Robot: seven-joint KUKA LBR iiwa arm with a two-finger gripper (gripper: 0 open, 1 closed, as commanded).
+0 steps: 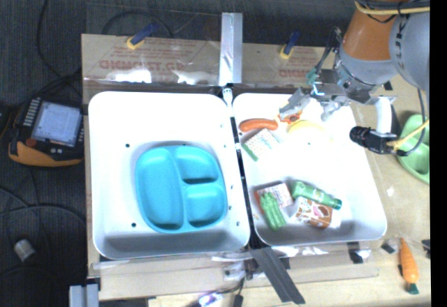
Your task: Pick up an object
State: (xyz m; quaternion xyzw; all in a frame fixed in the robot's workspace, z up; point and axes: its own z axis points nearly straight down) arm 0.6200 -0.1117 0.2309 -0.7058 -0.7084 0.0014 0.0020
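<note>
A: Gripper (312, 105) sits over the far end of the right bin (367, 180), fingers spread apart, nothing between them. No grasp yet.

B: What's under it?

A: A yellow item (307, 125) just below the fingertips, pale and hard to read against the white floor. An orange sausage (257, 123) to its left, and a white card (260, 141) touching the sausage. Can't tell if a fingertip is touching the yellow item.

B: Other candidates?

A: A cluster near the bin's front: green tube (317, 195), red-white packet (311, 212), another packet (274, 202) beside them, all touching or overlapping. The left bin (112, 159) has a blue tray (181, 185), too wide for the fingers I'd guess.

B: So go for yellow.

A: Closest, and apart from its neighbours on the right side. Advice: centre the fingers over it before descending and keep the left finger away from the sausage and the far wall. Go down until the tips straddle it, then close. It looks low and rounded, so a shallow pinch will likely squirt it out.

B: Risk?

A: The bin corner crowds the wrist. Lift straight up and check something's between the fingers.
</note>
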